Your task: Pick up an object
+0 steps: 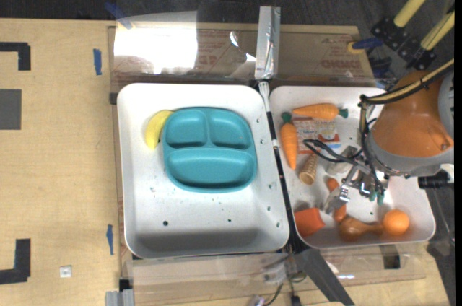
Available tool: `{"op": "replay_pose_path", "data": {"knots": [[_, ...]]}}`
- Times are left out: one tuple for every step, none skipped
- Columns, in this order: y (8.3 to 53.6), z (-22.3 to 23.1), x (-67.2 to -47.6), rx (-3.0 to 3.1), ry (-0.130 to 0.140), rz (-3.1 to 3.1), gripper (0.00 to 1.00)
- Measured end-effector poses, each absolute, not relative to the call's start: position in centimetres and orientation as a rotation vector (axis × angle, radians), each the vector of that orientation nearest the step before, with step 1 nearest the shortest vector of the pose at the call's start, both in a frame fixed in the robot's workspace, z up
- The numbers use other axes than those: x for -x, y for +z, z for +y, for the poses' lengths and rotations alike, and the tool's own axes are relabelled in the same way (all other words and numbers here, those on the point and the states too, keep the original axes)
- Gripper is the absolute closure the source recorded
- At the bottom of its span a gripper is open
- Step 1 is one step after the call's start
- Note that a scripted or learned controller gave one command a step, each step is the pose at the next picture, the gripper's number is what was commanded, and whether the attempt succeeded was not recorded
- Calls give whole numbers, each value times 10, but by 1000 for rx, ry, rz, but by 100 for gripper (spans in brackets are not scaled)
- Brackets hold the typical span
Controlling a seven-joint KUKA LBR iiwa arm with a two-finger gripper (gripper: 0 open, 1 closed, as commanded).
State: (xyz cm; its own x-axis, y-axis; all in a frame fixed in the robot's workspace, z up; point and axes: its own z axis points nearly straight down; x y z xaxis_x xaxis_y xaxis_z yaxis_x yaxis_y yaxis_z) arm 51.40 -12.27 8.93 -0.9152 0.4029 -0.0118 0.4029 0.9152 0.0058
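My gripper hangs low in the right bin, over the clutter; whether it is wide or narrow I cannot tell. Likely targets crowd near it: orange ball, red cup, two carrots beyond. Teal tray sits well apart, probably a drop spot.

A robotics lab, this: two white bins sit on a plywood bench marked with tape, clear shield behind, dark carpet beyond, the arm's cables trailing.
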Motion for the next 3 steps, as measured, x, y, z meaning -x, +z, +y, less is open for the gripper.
{"op": "replay_pose_path", "data": {"knots": [[88,-161,-578,-722,0,3045,0],[89,-173,-521,-903,2,2998,0],[89,-199,-561,-591,-2,3076,0]]}}
